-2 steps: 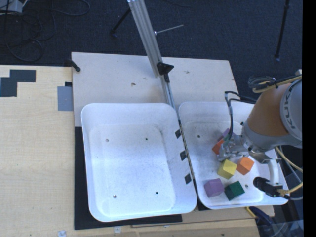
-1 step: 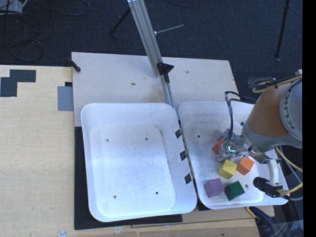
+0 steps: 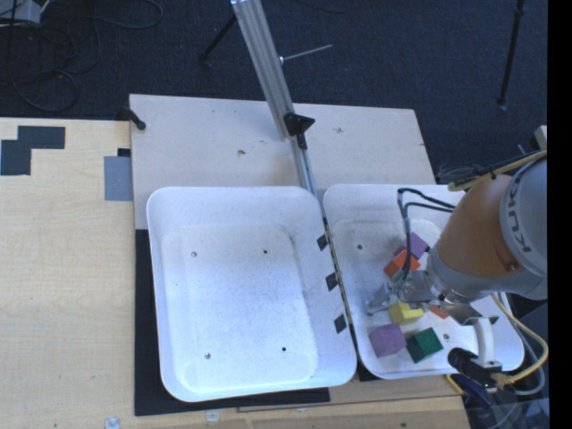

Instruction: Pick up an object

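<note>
My gripper (image 3: 390, 298) is down inside the right bin (image 3: 357, 231), among a cluster of small blocks. An orange block (image 3: 400, 264) lies just behind it, with a purple piece (image 3: 417, 244) further back. Touching or nearly touching the gripper's near side is a yellow block (image 3: 407, 312). A purple cube (image 3: 386, 339) and a dark green cube (image 3: 424, 344) rest near the bin's front edge. A small orange-red piece (image 3: 438, 311) peeks out under the wrist. The arm hides part of the bin's right side. I see no block lifted off the floor.
The left bin (image 3: 170, 239) stands beside the right one, with black clips (image 3: 331, 280) along the shared rim. A slanted aluminium bar (image 3: 264, 56) rises behind the bins. A pale board (image 3: 214, 141) lies under both.
</note>
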You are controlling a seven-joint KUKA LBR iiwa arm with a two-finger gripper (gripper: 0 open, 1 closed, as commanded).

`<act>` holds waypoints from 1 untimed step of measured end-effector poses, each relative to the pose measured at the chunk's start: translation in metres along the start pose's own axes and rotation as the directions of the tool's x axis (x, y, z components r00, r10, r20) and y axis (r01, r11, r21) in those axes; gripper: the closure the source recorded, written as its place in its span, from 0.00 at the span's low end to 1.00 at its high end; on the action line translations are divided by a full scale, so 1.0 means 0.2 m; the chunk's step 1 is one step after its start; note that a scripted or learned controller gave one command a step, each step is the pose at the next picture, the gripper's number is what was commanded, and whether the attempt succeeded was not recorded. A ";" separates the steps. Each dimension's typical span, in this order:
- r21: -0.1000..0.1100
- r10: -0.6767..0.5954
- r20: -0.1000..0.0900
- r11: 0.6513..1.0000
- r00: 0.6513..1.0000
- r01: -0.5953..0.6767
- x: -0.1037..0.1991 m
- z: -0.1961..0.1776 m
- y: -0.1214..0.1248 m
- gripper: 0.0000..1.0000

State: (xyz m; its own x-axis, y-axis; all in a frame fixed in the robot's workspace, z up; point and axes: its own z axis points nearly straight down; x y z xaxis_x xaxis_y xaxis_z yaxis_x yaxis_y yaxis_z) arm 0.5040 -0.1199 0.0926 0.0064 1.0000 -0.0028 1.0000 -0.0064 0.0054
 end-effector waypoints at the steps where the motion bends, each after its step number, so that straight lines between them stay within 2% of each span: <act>1: 0.002 -0.007 -0.001 1.000 1.000 0.007 -0.11 0.01 0.34 0.00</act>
State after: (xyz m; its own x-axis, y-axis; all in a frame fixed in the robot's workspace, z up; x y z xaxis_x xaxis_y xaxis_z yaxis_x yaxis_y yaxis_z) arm 0.5720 -0.1424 0.0915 -0.0007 1.0000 -0.0021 1.0000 0.0007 0.0034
